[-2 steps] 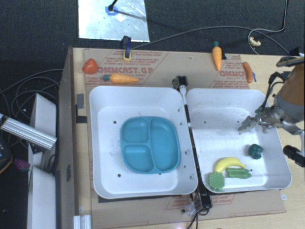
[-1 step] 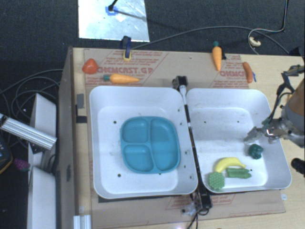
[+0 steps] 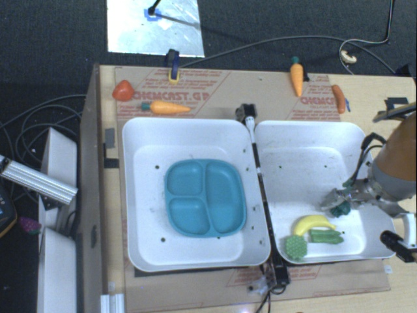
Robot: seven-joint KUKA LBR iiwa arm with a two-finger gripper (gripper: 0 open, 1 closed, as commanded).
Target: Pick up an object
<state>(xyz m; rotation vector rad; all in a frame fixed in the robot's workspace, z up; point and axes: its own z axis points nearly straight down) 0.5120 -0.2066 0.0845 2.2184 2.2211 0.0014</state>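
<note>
In the right bin (image 3: 306, 142), near its front edge, lie a yellow banana (image 3: 313, 223), a green bean-like piece (image 3: 326, 237) just in front of it, and a round, knobbly green object (image 3: 295, 246) at the front left corner. My gripper (image 3: 339, 205) reaches in from the right and hangs low over the bin floor, just up and right of the banana, apart from it. Nothing shows in its grasp. The arm's orange band (image 3: 399, 155) is at the right edge.
The left bin (image 3: 146, 175) holds a blue divided plate (image 3: 205, 196). Behind the bins, on the cardboard, lie a tomato (image 3: 122, 91), a carrot (image 3: 166, 107), another carrot (image 3: 297, 77), an orange piece (image 3: 339, 98) and a clamp (image 3: 172, 66). A black divider (image 3: 256, 168) runs between the bins.
</note>
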